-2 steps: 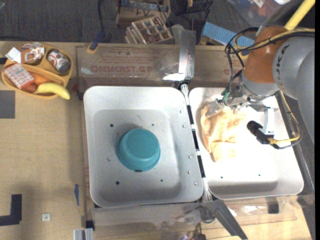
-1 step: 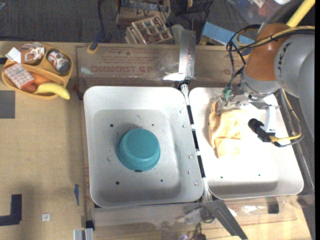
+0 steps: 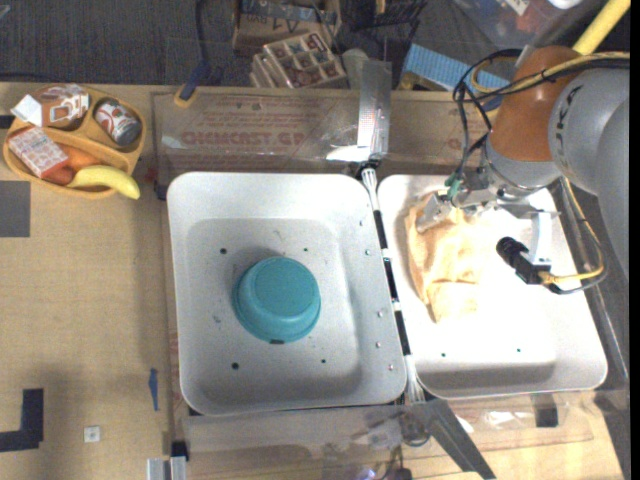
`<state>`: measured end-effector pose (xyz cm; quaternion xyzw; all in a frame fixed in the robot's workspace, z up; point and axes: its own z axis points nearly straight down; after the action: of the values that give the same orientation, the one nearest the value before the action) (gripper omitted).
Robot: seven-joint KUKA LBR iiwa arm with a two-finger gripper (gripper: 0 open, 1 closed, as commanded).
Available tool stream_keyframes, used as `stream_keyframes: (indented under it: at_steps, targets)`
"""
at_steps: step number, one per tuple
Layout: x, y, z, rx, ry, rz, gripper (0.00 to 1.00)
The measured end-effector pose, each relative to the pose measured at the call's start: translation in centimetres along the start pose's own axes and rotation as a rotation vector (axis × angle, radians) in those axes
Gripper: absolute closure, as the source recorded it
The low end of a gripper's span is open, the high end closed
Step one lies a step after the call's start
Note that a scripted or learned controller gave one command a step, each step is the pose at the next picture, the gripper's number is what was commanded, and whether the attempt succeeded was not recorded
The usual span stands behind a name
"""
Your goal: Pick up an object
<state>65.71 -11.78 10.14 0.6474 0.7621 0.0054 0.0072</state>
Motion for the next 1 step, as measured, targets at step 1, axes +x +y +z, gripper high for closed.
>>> stream_keyframes:
  at_steps: [1]
  targets:
    - [1.17,1.27,1.14,0.015,-0.001,-0.156,0.0]
